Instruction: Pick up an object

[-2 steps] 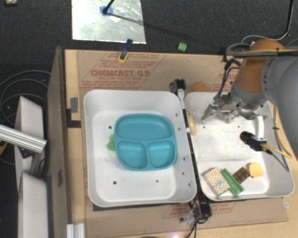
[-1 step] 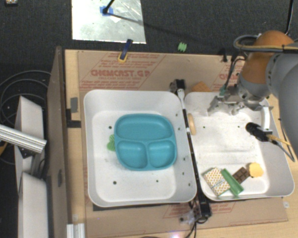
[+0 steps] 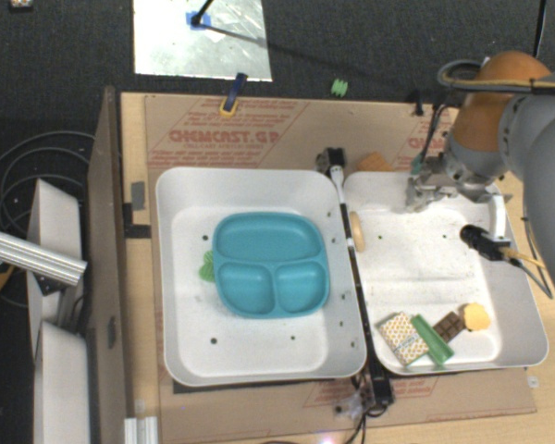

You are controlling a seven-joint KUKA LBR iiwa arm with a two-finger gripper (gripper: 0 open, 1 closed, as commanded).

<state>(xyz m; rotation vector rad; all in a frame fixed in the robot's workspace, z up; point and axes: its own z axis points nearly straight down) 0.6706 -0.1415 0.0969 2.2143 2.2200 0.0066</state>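
My gripper (image 3: 424,192) hangs over the far edge of the right bin (image 3: 509,289), with nothing visibly in it. Loose objects lie together in that bin's near corner: a checkered packet (image 3: 402,337), a green bar (image 3: 432,340), a brown block (image 3: 451,324) and a small yellow piece (image 3: 476,317). A tan stick (image 3: 356,231) lies against the bin's left wall. The left bin (image 3: 180,276) holds a teal divided plate (image 3: 270,263) with a small green thing (image 3: 206,266) poking out from under its left edge.
The grey arm with its orange band (image 3: 499,86) fills the upper right. A tan object (image 3: 375,162) sits on the cardboard just behind the right bin. The middle of the right bin's floor is bare.
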